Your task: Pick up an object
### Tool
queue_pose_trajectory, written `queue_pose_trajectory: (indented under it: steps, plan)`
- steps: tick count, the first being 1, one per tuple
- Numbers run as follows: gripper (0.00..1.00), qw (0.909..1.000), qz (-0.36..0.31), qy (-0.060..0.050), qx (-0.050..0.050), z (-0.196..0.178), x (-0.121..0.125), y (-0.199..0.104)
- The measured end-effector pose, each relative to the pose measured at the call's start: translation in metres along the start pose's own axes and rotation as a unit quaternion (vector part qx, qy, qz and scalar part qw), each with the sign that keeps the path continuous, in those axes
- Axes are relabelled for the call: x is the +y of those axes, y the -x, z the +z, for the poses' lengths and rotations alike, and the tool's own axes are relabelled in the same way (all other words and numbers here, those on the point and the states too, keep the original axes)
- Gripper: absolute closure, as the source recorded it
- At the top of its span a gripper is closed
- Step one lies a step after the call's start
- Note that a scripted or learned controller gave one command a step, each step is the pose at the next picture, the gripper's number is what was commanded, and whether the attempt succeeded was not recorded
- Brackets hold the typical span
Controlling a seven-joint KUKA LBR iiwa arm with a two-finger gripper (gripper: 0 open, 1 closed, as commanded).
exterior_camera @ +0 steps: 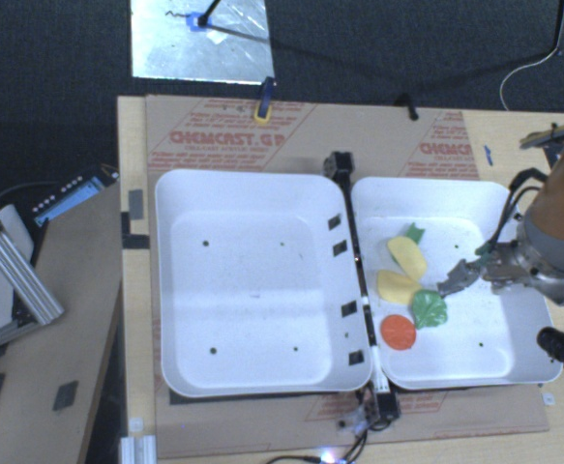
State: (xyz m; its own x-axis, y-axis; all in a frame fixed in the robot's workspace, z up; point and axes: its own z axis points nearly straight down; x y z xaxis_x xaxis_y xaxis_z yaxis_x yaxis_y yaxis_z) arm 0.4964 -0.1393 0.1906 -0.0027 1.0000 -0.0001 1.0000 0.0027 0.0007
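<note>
2 white bins (252,187) on tabletop; right bin holds 4 items: 2 yellow pieces (406,255), 1 green piece (430,308), 1 red ball (399,332); tool (453,278) just above green piece, finger state cannot tell

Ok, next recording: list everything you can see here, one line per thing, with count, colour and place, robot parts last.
bins: 2, white, side by side on the bench
corn: 1, yellow with green tip, right bin, upper left part
yellow piece: 1, yellow, right bin, just below the corn
broccoli: 1, green, right bin, right of the yellow piece
tomato: 1, red-orange, right bin, near its front left
cardboard: 1 sheet, tan with red print, under the bins
foil sheet: 1, silver, on the dark floor behind the bench
clip: 1, yellow, at the cardboard's far edge
arm: 1, grey and orange, over the right bin's right side
hand: 1, dark, just above the broccoli
</note>
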Motion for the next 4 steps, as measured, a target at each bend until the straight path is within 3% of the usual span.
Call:
queue_pose_trajectory:
  steps: [1, 2, 3, 4]
  plan:
    - [0.00, 1.0000, -0.002, -0.004, 0.002, 0.095, -0.011, -0.050]
    - [0.00, 1.0000, -0.002, 0.003, -0.001, 0.106, 0.057, -0.039]
    - [1.00, 1.0000, 0.000, 0.002, 0.000, 0.095, 0.054, -0.039]
    - [1.00, 1.0000, 0.001, -0.003, 0.001, 0.107, -0.009, -0.052]
